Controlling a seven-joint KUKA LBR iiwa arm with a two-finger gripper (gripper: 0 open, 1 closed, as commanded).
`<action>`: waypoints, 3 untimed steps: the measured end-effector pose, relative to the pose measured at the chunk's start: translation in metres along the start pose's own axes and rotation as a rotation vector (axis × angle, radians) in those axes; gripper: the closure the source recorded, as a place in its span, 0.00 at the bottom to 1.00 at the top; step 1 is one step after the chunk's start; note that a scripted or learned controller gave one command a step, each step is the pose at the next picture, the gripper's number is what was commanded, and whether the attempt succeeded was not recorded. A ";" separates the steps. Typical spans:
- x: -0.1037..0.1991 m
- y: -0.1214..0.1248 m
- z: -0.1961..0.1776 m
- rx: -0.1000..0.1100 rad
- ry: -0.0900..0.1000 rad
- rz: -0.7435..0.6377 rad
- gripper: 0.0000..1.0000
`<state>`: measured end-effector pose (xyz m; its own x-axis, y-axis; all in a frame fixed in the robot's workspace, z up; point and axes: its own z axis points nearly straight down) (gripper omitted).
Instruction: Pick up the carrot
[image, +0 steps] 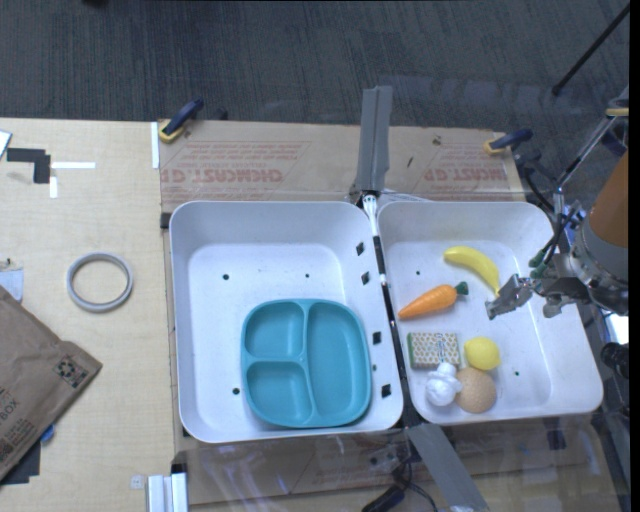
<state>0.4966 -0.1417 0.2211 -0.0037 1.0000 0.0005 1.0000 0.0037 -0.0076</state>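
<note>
The carrot (432, 299) lies free in the right bin (560, 400), near its left wall — banana (474, 266) just above it, cracker (434, 349) below. The gripper (530, 296) hovers to the carrot's right, fingers apart, holding nothing. A teal divided plate (305, 362) sits in the left bin (200, 300).

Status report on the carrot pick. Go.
Gripper over right bin, holding nothing. Carrot flat on bin floor, left of gripper, untouched. Banana lies close beside it; lemon and cracker below.
</note>
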 end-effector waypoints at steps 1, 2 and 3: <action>0.045 0.039 0.094 -0.001 -0.001 0.019 0.00; 0.038 0.115 0.131 -0.004 -0.002 0.043 0.00; 0.037 0.115 0.126 0.000 -0.002 0.042 1.00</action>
<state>0.6102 -0.1043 0.0947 0.0379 0.9993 -0.0022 0.9993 -0.0379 -0.0077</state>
